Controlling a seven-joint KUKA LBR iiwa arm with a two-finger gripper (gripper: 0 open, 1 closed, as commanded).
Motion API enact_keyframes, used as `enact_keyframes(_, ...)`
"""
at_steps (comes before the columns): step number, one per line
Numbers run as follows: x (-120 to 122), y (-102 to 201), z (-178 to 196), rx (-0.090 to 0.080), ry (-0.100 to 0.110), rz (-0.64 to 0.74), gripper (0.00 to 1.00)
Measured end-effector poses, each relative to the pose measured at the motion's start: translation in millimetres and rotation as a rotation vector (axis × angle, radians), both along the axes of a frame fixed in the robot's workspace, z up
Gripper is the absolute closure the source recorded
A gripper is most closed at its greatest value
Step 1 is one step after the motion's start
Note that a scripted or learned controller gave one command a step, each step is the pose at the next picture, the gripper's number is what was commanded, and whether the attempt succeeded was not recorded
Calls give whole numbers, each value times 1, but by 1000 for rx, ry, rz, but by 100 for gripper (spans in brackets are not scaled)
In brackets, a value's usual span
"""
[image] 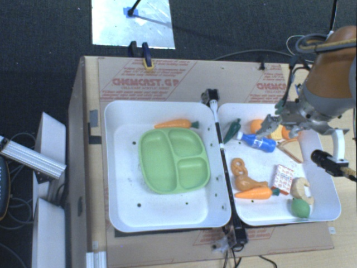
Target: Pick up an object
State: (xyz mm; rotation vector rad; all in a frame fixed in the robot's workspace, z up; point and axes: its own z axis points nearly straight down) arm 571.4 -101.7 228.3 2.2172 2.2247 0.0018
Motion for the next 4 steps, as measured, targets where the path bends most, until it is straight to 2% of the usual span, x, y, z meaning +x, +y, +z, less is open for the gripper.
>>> enact_keyframes(1, -11, -32, -142, -1, 3, -3, 0)
enact_keyframes(2, 78, -64, -68, -2, -5, 0, 0)
enact_keyframes(3, 97, -55, -145, 0, 1, 1, 0)
enact_keyframes(4, 91, -34, -143, -1, -2, 2, 0)
